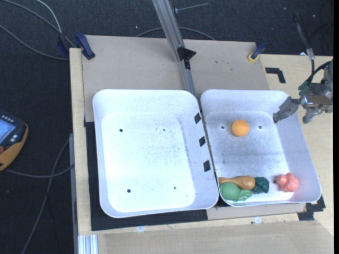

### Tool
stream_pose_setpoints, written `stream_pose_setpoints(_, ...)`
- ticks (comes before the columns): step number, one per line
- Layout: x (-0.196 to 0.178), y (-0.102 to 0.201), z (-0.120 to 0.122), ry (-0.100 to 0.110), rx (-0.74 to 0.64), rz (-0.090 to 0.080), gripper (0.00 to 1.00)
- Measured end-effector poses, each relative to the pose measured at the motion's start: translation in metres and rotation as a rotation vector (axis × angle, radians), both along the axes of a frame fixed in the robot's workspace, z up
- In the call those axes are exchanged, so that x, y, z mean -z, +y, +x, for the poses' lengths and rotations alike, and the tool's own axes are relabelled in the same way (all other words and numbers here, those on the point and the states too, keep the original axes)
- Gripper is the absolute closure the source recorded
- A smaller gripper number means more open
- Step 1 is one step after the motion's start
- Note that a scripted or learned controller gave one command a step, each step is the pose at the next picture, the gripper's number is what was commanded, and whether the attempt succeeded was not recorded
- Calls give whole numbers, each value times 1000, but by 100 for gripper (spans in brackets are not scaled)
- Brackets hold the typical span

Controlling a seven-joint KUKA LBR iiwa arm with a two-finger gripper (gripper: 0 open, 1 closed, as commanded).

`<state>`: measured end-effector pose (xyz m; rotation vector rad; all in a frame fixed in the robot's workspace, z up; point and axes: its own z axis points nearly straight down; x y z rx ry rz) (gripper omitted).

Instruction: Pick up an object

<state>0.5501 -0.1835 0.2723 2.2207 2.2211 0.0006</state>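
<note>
Approach stage, nothing lifted yet — tool (296,111) poised over the right bin (302,142) at its far right rim, fingers spread, holding nothing. Orange ball (240,128) on the bin floor, left of the tool, well apart. Next: shift left, descend, close.

Camera, single, fixed: we look down from above the bench (159,62) at a slant, its far edge toward the top of frame. We stand well back; both white bins fall whole within view, the left bin (106,110) and the right bin (302,157), with dark floor beyond the bench's far and left edges. The bench's right edge seems cut off.
</note>
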Motion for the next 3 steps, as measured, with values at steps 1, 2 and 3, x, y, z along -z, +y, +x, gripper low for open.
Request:
stream_pose_setpoints(1, 83, 8, 17, 7, -1, 2, 0)
stream_pose_setpoints(2, 69, 7, 19, -1, 0, 0, 100)
stream_pose_setpoints(3, 189, 10, 110, 4, -2, 0, 100)
